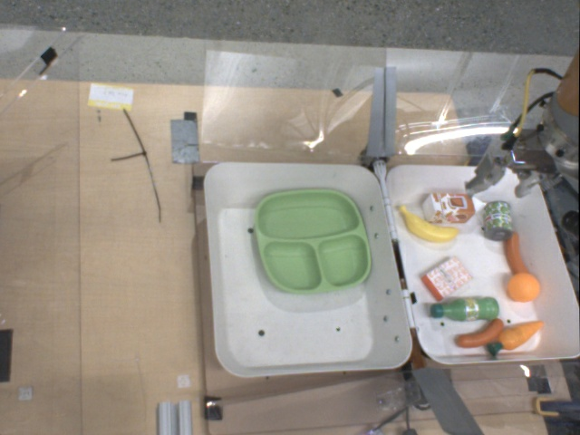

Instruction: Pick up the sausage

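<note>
My fingers (504, 172) are spread with nothing between them, up at the top edge of the right bin (553, 243). The sausage (514, 252) sits around 6 o'clock from them, just past the can (497, 219), long axis running roughly 12-to-6, tilted slightly.
</note>
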You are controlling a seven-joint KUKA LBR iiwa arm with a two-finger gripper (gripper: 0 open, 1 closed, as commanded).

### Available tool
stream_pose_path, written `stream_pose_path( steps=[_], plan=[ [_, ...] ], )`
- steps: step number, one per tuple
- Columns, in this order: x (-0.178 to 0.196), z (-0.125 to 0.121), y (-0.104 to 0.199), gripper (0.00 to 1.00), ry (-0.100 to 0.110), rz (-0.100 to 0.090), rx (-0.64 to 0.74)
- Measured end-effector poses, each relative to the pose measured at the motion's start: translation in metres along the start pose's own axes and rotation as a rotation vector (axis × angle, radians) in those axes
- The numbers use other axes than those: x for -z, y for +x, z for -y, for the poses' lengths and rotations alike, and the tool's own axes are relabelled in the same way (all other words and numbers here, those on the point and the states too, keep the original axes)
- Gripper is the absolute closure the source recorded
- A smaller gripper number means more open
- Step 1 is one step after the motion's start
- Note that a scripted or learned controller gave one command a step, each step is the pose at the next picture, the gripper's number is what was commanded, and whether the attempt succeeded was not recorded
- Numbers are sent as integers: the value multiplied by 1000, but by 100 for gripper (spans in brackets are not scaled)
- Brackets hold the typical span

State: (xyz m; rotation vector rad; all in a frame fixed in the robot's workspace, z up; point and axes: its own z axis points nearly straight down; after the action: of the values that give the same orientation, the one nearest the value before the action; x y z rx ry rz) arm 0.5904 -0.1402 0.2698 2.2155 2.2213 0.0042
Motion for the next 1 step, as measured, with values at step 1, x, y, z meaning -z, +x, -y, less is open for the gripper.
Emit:
stream_pose_path(
  steps=[1],
  plan=[
    [-61,50,50,0,3,-1,-220]
  ],
)
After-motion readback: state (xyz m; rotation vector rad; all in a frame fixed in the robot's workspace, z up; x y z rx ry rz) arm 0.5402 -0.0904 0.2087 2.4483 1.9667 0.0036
